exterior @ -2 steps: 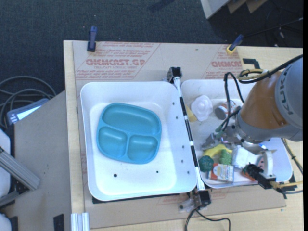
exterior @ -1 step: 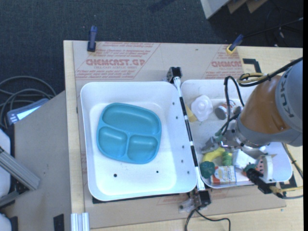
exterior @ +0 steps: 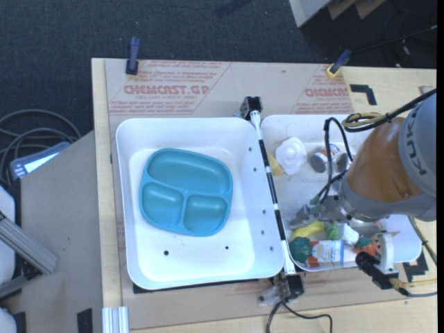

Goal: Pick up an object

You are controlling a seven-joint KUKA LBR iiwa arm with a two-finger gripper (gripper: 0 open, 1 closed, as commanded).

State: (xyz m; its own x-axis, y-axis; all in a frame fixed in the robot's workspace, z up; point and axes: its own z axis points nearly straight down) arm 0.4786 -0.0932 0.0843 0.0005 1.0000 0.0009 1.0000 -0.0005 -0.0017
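Several small objects lie in the right bin (exterior: 277,127). A white crumpled item (exterior: 291,155) and a small grey cup-like piece (exterior: 319,161) sit near its back. At the front are a yellow item (exterior: 312,228), a green round item (exterior: 300,248), a white tube with a red label (exterior: 329,252) and an orange piece (exterior: 368,244). My gripper (exterior: 313,215) hangs low over the front cluster, just above the yellow item. The wide orange wrist (exterior: 378,168) hides much of it.
The left bin (exterior: 132,207) holds a blue divided tray (exterior: 186,191). A black clip divider (exterior: 267,175) runs between the two bins. Black cables (exterior: 333,137) loop off the wrist above the right bin's back.
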